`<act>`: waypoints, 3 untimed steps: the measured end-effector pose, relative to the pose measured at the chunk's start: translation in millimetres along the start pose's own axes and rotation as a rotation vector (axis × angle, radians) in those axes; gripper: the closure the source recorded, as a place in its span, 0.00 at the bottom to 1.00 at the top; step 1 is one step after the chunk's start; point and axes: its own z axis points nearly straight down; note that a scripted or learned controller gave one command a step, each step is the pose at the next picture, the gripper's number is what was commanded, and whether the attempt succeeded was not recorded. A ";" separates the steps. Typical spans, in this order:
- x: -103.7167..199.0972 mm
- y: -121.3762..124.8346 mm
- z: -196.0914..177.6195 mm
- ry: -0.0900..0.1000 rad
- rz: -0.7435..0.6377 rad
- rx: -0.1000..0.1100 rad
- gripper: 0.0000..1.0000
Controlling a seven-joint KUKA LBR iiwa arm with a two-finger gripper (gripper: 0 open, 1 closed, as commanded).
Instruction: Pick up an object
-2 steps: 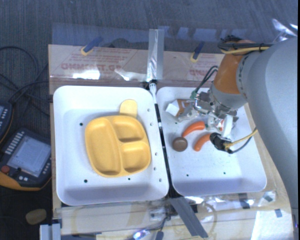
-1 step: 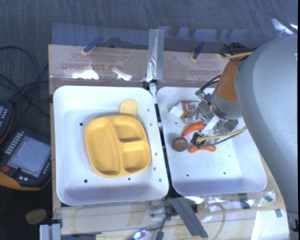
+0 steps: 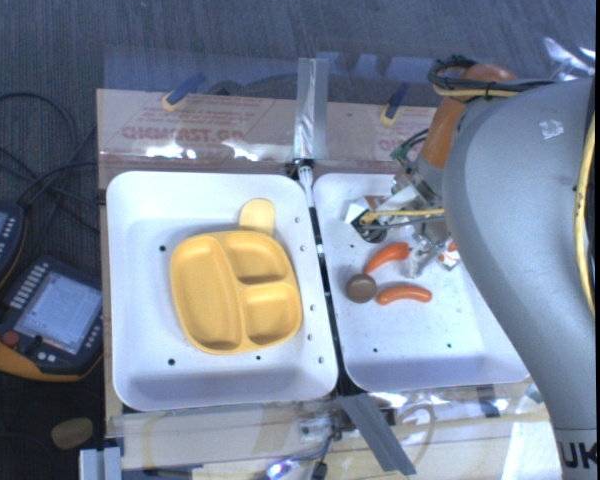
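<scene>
Two shallow white bins of smooth, glossy moulded plastic with rounded corners are seen side by side on the bench. In the left bin a yellow tray is laid flat; it is matte plastic, roughly rectangular with soft corners, divided into one long compartment and two smaller ones, and a rounded tab projects from its far edge.

In the right bin several small objects are grouped near the far middle. An orange sausage-shaped piece, smooth and slightly curved, is lying tilted; a second orange sausage-shaped piece lies nearly level just beside a brown round object, dull in finish. A small red-and-white item is partly hidden at the arm's edge and cannot be identified.

The gripper is positioned over the far part of the right bin, just above the orange pieces. Dark metal parts and yellowish cabling are seen there, but the state of its fingers cannot be told. The arm is a broad smooth grey casing with an orange band.

Behind the bins a brown cardboard sheet carries faint red printing that cannot be read. White letters "UK" are visible on the arm's lower casing.
</scene>
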 end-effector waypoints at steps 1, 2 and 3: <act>-83.7 -34.7 7.3 0.045 0.138 -0.043 0.00; -83.1 -35.3 -1.5 0.045 0.136 -0.041 1.00; -71.7 17.6 -70.2 0.035 0.227 -0.038 1.00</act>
